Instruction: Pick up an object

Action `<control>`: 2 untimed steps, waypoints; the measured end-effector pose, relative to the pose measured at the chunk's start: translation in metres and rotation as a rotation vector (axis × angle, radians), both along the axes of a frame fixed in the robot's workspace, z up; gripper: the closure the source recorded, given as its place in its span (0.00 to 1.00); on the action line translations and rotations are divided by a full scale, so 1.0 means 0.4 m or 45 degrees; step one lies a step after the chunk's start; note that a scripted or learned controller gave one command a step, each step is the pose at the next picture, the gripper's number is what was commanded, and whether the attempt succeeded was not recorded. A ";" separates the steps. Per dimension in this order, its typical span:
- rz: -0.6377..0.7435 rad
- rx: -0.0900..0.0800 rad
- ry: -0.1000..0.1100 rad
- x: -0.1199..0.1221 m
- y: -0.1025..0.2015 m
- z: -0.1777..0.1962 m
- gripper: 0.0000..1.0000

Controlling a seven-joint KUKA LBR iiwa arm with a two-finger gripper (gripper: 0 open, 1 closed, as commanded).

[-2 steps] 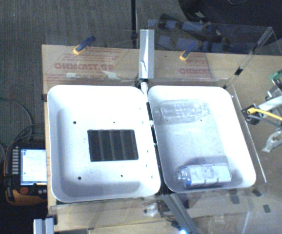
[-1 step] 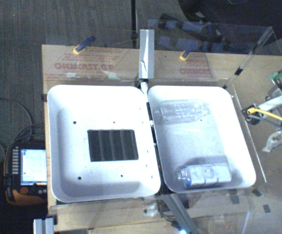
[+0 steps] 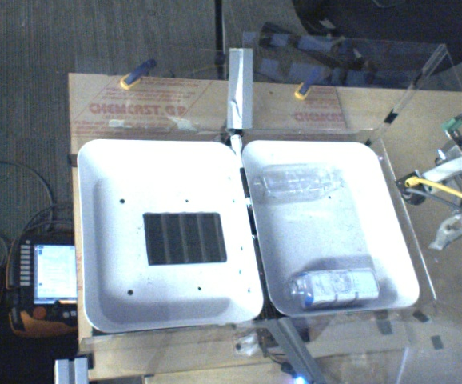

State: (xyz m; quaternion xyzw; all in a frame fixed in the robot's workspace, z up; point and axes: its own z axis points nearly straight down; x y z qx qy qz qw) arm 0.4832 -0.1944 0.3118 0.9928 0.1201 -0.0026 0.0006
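Observation:
Two clear plastic bottles lie on their sides in the right bin point(image 3: 391, 238). One bottle point(image 3: 299, 182) rests near the bin's far wall and is almost see-through. The other bottle point(image 3: 335, 287) lies against the near wall, with a pale label and a bluish cap end pointing left. The left bin point(image 3: 103, 214) holds a dark ribbed rectangular panel point(image 3: 185, 238) flat on its floor.
A metal post point(image 3: 240, 90) stands at the back between the bins. Two yellow-and-blue clamps point(image 3: 137, 73) point(image 3: 307, 90) grip the cardboard backing. A yellow cable and white fittings point(image 3: 437, 186) sit right of the right bin. A handheld pendant point(image 3: 45, 272) lies on the floor at left.

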 end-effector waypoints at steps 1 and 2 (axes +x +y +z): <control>-0.052 0.000 -0.002 0.011 -0.074 0.066 0.00; -0.041 0.015 -0.002 0.005 -0.059 -0.535 0.00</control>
